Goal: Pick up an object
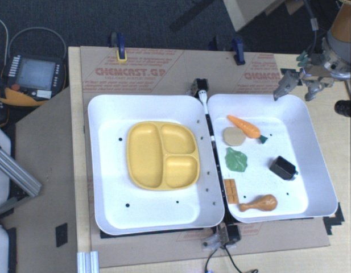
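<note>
Candidate objects in right bin (312, 124): carrot (244, 126) at far side, beige disc (233, 136) touching it, green leaf (236, 160) below, black block (283, 168) to the right, brown wafer (231, 191) and drumstick (259, 203) at near edge. Loosely spread, presumably for single picks. Gripper (296, 86) above far right corner, jaws parted wide, holding nothing. Left bin (101, 152) bearing yellow divided plate (162, 154). No obstruction over black block.
</note>
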`<state>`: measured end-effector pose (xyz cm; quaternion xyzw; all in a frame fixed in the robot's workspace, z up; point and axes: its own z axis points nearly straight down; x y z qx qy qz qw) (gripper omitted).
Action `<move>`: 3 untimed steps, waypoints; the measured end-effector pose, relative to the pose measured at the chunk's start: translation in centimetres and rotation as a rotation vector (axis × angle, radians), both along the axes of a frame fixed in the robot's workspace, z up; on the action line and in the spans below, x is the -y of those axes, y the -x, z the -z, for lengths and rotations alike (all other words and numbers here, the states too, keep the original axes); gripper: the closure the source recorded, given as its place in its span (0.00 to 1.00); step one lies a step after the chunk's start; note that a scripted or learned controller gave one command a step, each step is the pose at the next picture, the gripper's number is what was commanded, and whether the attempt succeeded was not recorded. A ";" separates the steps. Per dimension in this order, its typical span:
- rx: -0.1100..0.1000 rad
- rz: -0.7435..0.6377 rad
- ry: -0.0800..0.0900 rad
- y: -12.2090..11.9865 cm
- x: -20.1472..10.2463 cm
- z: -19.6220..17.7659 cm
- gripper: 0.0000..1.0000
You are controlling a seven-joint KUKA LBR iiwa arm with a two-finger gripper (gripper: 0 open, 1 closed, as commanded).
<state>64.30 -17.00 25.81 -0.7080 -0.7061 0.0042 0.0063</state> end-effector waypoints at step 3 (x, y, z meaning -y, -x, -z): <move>0.008 -0.002 0.001 1.8 0.5 9.8 0.00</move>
